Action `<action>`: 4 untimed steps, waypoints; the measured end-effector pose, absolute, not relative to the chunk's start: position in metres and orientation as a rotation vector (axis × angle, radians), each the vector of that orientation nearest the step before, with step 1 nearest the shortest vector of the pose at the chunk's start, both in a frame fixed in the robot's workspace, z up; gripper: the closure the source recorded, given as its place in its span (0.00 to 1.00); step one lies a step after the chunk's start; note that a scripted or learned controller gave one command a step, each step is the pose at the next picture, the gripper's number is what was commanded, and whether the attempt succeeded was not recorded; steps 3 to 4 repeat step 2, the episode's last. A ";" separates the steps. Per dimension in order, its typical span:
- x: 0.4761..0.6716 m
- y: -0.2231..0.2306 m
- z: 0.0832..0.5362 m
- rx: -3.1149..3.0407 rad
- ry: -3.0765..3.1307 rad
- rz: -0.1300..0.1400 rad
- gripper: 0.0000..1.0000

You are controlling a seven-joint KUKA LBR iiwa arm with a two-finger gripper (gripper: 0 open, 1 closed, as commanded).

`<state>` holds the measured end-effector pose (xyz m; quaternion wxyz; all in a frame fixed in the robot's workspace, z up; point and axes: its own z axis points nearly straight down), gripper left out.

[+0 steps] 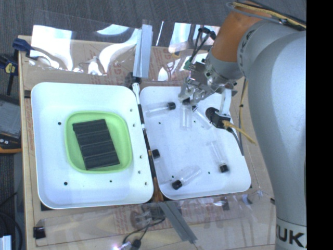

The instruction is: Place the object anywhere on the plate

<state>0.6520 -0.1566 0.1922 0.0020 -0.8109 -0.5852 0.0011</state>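
Camera view, looking down at a slant. Two shallow white bins sit side by side on the worktop (pixel 78 225). The left bin (pixel 47 181) holds a green plate (pixel 122 126) with a dark ribbed block (pixel 95 144) lying on it. The right bin (pixel 237 178) holds several clear vials with black caps: one near the bin's far-left corner (pixel 160 108), one near the right wall (pixel 217 155), one at the near edge (pixel 185 176), and one upright-looking tube (pixel 186 116) directly under the hand. A loose black cap (pixel 155 153) lies by the divider.

The arm (pixel 276 87) reaches in from the right, orange band above the wrist, and the hand (pixel 190 99) hangs low over the far part of the right bin, just above or touching the top of that central vial. Cables and the wrist body crowd the spot; whether the fingers are apart or together cannot be told, nor whether the vial is actually between them.

Progress, as a judgement: early. The object to be moved is most likely the vial under the hand, and it sits in the right bin, well apart from the plate. No vial lies on the plate. Securing the vial, lifting it, carrying it across the divider and releasing it all appear to be left.

Hard to read: the clear glass against white plastic blurs vial outlines; the far wall behind the bins shows glare and reflections; the arm's bulk covers the right bin's far-right corner.
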 end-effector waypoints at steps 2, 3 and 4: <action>0.624 -0.189 0.280 -2.438 -1.981 0.001 0.00; 0.624 -0.189 0.280 -2.438 -1.981 0.001 0.00; 0.624 -0.189 0.280 -2.438 -1.981 0.001 0.00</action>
